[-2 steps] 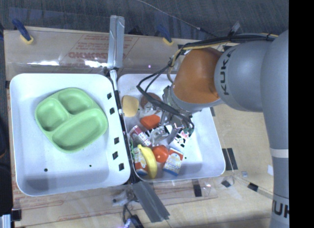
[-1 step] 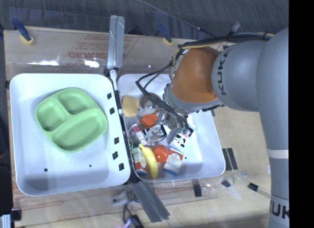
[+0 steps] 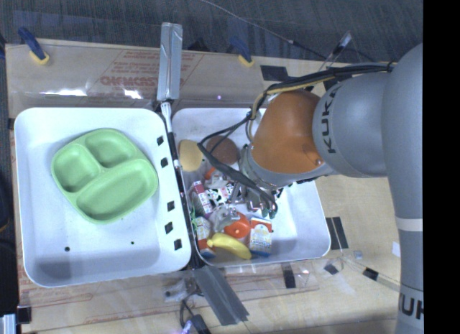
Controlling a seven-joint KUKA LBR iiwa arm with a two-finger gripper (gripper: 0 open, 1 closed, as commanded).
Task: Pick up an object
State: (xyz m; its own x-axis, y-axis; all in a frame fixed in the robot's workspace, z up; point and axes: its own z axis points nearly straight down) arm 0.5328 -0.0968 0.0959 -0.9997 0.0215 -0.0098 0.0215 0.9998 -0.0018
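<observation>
banana (image 3: 231, 246), yellow and curved, lay at six o'clock in the right bin (image 3: 310, 217); one green plate (image 3: 105, 174) sat left.

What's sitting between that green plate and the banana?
In the camera view, the bins' walls separate the green plate from the banana, with bare white bin floor besides.

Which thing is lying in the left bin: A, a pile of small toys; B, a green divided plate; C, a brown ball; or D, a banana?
B: the green divided plate lies alone on the floor of the left bin, while the banana and the rest of the small items sit in the right bin under the gripper.
</observation>
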